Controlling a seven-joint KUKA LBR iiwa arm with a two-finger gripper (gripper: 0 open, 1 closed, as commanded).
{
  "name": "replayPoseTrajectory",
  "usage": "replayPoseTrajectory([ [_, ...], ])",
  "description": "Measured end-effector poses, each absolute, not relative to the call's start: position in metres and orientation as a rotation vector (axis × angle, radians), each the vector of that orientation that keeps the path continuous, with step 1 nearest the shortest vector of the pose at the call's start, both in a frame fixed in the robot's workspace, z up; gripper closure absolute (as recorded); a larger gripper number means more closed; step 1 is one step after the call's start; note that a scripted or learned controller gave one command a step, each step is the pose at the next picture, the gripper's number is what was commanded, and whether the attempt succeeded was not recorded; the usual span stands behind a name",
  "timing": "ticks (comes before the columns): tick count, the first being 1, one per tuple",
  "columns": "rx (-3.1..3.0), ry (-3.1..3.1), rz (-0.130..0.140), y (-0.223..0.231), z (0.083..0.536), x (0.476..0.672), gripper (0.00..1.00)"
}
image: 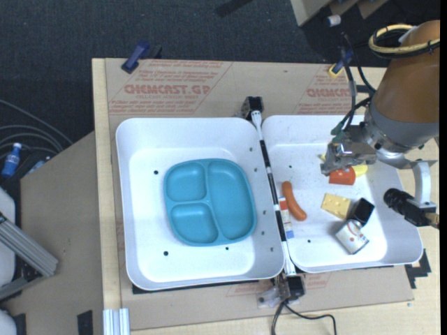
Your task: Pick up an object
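My gripper [340, 160] hangs low over the right bin [307, 250], directly above a small red-orange block [342, 177] with a yellow piece [359, 169] beside it. An orange sausage [294, 201] lies near the bin's left wall. A yellow cheese wedge [334, 205] sits in the middle, and a black-and-silver can-like object [355, 225] lies to its lower right. The arm's grey body hides the bin's far right corner.
The left bin [140, 257] holds a blue divided plate [209, 201]. A black clamp strip [269, 173] runs between the two bins. A black knob-like part [401, 202] juts in at the right bin's edge. Cables trail off the bench to the left.
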State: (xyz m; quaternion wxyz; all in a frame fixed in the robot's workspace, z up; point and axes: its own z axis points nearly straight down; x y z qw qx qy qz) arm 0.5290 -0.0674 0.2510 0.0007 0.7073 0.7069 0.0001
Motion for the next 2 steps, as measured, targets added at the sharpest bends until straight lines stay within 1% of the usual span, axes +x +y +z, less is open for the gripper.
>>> replayPoseTrajectory([
  [1,2.221,2.220,0.000,-0.085,0.256,0.544,1.00],
  [2,2.220,2.222,0.001,-0.072,0.254,0.590,1.00],
])
